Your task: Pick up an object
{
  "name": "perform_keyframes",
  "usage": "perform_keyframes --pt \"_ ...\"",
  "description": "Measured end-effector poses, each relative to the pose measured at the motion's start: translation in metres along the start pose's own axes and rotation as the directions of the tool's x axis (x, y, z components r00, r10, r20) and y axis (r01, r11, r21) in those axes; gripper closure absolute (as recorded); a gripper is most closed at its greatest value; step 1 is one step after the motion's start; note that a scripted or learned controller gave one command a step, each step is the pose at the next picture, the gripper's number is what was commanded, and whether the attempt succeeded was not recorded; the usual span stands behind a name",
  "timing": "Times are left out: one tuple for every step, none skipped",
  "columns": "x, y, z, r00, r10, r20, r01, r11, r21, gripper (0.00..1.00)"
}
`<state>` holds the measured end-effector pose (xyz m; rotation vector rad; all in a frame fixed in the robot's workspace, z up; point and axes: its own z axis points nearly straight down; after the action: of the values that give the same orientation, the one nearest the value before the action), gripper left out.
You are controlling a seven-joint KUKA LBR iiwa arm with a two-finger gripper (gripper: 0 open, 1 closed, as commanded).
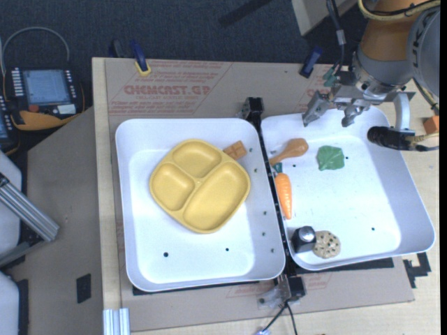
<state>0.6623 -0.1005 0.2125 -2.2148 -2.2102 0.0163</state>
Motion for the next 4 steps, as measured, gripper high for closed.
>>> perform_keyframes --pt "0.0 0.003 -0.009 1.0 -0.002 0.001 0.002 1.0 -0.015 0.0" --pt "-0.002 -0.001 0.035 1.0 -0.001 0.001 0.001 1.0 -0.01 0.0" --pt "0.001 0.0 0.076 1.0 -0.002 0.001 0.002 1.0 -0.013 0.0" --pt "0.003 0.002 0.125 1.0 -0.003 0.0 0.003 1.0 -0.019 0.0"
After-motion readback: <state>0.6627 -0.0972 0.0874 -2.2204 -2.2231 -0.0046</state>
